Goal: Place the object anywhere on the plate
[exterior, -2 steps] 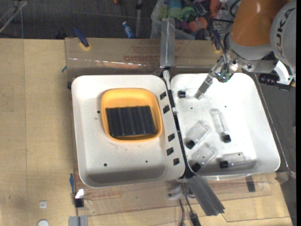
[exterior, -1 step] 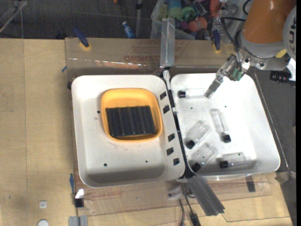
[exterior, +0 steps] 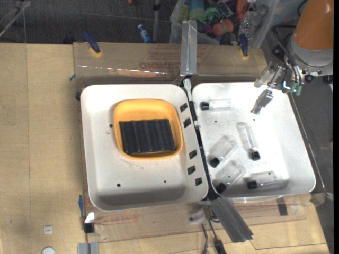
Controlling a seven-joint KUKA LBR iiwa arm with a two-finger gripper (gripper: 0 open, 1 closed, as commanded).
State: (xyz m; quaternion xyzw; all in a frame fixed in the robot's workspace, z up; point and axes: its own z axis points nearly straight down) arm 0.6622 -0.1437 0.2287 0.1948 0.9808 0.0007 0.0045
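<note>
Vials [exterior: 248, 139] lie scattered in the right bin [exterior: 299, 142], below the jaws [exterior: 262, 100]; their state is unclear.

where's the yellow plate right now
The yellow plate sits in the left white bin, toward its upper middle, with a dark ribbed block lying on it; the clear vials are across the divider in the right bin.

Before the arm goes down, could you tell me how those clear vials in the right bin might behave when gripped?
The clear vials lie on their sides and look round, so a nudge would probably roll them. Their smooth, see-through walls suggest a slippery, light, possibly fragile grasp. The gripper hangs above the right bin.
</note>
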